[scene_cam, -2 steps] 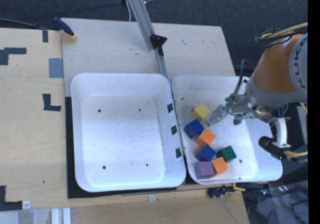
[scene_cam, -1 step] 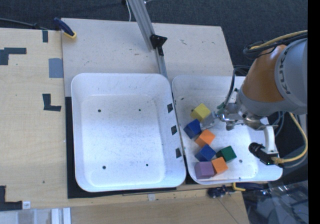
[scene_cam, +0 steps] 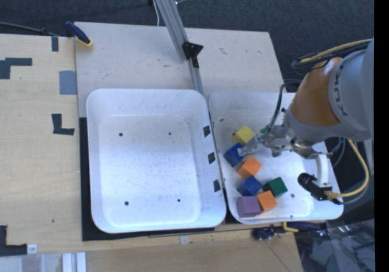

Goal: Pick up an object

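**Tool low over a cluster of blocks in the right-hand bin**

The grey arm with its orange band reaches in from the right of the frame and bends down into the shallow white right-hand bin, because that is where every candidate object lies. The tool sits low at the centre-right of the frame, just beside the small yellow cube and above the orange cube. Whether it is apart, together or clamped on anything cannot be told: its tip is small and blurred against the blocks, and no block can be seen gripped by it.

The blocks are bunched toward the middle and lower part of the bin. A dark blue cube lies just left of the tool, touching or nearly touching the yellow and orange ones. Lower down sit a second blue cube, a green cube, a smaller orange cube and a pale purple cube, all packed close. That crowding probably matters: a grasp here risks nudging neighbours rather than closing cleanly on one block.

The larger white left-hand bin lies alongside on the wooden desk, the two rims meeting near the frame's centre. From the tool's position, the yellow or dark blue cube looks the likeliest target, with lifting not yet begun.
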Robot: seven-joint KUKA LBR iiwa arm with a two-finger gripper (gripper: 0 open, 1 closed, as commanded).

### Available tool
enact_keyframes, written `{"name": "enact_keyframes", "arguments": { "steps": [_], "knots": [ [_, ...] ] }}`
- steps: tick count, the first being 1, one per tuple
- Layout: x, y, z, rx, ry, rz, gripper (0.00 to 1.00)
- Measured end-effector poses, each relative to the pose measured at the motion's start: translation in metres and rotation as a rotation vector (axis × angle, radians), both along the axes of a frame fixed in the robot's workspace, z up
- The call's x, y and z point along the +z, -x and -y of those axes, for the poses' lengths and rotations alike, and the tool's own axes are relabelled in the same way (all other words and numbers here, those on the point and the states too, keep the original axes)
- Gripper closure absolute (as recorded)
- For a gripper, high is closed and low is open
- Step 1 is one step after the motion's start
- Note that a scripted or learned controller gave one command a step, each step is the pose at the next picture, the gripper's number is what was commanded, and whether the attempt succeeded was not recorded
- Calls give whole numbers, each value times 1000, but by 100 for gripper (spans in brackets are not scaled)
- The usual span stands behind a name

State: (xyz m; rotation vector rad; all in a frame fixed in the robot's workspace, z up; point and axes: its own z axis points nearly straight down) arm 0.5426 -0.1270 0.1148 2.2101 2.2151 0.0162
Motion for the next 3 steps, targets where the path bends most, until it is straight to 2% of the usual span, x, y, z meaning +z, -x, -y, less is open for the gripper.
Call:
{"name": "enact_keyframes", "arguments": {
  "steps": [1,2,3],
  "knots": [
    [8,0,-1,1,-2,-2,100],
    [65,-6,7,-1,0,-13,100],
    [88,-6,6,-1,-1,-15,100]
  ]
}}
